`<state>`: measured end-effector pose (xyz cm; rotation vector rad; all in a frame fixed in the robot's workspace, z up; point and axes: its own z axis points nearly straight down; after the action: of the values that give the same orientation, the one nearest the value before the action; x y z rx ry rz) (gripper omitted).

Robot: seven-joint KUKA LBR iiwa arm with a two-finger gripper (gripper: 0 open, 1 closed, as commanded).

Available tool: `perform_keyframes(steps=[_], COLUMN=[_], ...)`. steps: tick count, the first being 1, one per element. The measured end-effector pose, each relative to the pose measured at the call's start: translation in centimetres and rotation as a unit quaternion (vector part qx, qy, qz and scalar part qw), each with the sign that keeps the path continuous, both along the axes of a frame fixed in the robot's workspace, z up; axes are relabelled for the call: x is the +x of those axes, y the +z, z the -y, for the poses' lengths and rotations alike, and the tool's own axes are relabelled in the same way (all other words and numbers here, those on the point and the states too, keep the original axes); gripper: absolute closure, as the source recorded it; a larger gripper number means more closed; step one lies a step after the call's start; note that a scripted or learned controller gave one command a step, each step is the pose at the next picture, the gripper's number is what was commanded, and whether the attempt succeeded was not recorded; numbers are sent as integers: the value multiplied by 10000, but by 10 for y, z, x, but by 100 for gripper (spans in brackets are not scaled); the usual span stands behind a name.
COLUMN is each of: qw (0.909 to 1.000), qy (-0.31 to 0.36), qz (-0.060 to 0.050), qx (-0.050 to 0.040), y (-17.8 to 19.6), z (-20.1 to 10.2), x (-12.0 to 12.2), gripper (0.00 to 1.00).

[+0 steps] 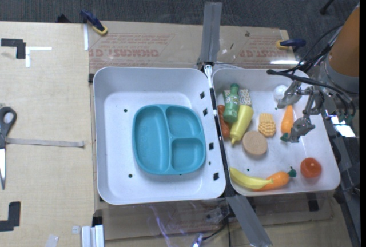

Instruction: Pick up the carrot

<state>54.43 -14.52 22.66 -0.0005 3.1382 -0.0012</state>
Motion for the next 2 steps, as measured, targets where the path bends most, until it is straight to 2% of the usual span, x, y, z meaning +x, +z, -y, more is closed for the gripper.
perform_keyframes(steps=[1, 2], qw=[9996, 9994], qy=[298, 350], qz=[11, 33], qx=[-4, 18], y=[-133, -123], z=[66, 60], x=[41, 44], gripper=[0, 100])
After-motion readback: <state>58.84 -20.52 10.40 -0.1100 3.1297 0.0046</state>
